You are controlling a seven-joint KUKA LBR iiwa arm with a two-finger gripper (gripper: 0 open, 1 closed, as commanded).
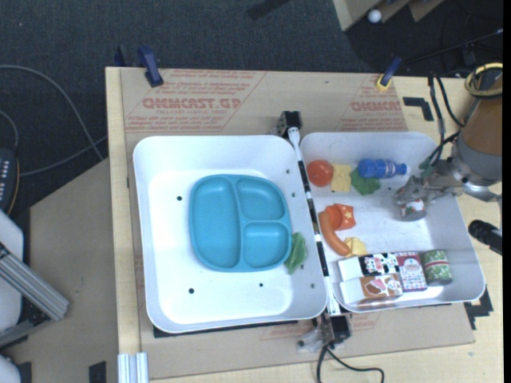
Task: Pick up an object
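Left bin: holding a blue divided plate, with a green leafy piece lying at the plate's right edge.
Right bin: holding a red tomato, a yellow block, a green item, a blue bottle lying on its side, an orange-red pepper, small printed cartons and a green can along the near wall.
Gripper: hovering over bare floor in the right bin's right part, near the bottle; jaws' state cannot be told.
Bench: carrying both bins.
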